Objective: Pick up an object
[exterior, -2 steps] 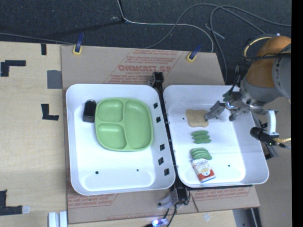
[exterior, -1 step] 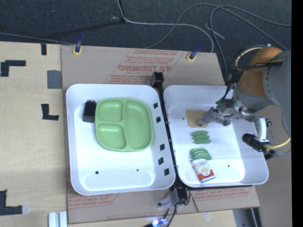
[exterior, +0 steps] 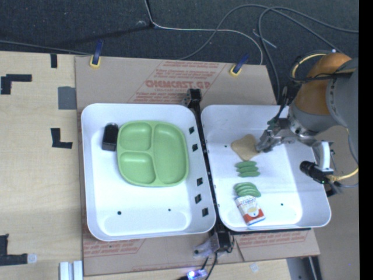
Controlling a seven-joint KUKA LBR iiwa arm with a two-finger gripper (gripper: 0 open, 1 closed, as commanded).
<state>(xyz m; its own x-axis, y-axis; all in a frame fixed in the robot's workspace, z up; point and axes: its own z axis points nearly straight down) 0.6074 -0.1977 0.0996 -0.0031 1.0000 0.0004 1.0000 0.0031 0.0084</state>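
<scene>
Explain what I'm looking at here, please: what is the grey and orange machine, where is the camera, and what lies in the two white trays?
The camera looks down on the bench at a slant. The grey arm with an orange band is a robot reaching in from the right; its two-finger gripper sits low by a tan flat piece. The right white bin also holds two green pea pods and a small red-and-white packet. The left white bin holds a green divided plate and a small black block. Whether anything is gripped cannot be told.
</scene>
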